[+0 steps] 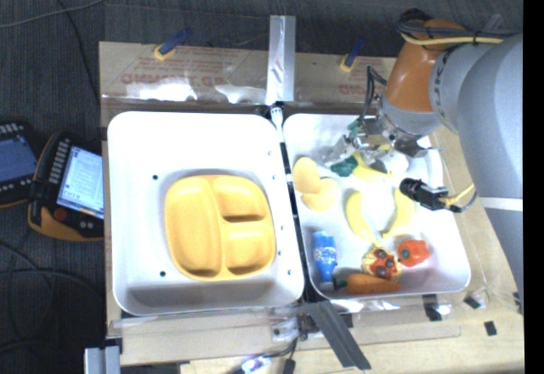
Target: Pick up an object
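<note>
The right bin (450,279) holds several toy foods. A pale yellow heart-shaped piece (311,182) lies at its left, and a yellow banana (357,212) lies in the middle. A blue can (324,250) sits near the front, beside an orange carrot (371,284), a red tomato (413,252) and a mixed red-and-yellow piece (380,263). My gripper (365,143) hangs low over the far part of this bin, just above a small green item (344,167) and a yellow piece (371,173). Nothing is visibly held.
The left bin (136,143) holds a yellow divided tray (219,223). A metal post (281,58) stands behind the wall between the bins. A black connector with a cable (422,192) hangs over the right bin's right side. A handheld pendant (68,185) lies left of the bench.
</note>
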Robot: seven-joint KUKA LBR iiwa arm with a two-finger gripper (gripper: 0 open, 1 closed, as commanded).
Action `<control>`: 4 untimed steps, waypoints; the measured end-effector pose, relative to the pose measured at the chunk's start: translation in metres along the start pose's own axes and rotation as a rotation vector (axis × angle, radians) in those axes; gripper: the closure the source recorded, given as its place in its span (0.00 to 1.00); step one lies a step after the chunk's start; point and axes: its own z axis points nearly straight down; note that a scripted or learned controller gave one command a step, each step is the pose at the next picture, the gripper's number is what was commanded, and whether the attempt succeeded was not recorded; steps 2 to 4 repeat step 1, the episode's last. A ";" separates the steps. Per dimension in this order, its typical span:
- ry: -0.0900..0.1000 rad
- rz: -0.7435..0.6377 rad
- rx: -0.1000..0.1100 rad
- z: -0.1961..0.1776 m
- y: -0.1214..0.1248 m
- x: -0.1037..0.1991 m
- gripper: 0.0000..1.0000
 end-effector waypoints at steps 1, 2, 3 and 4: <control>0.002 0.121 0.015 -0.082 0.029 0.034 1.00; 0.002 0.121 0.015 -0.082 0.029 0.034 1.00; 0.002 0.121 0.015 -0.082 0.029 0.034 1.00; 0.002 0.121 0.015 -0.082 0.029 0.034 1.00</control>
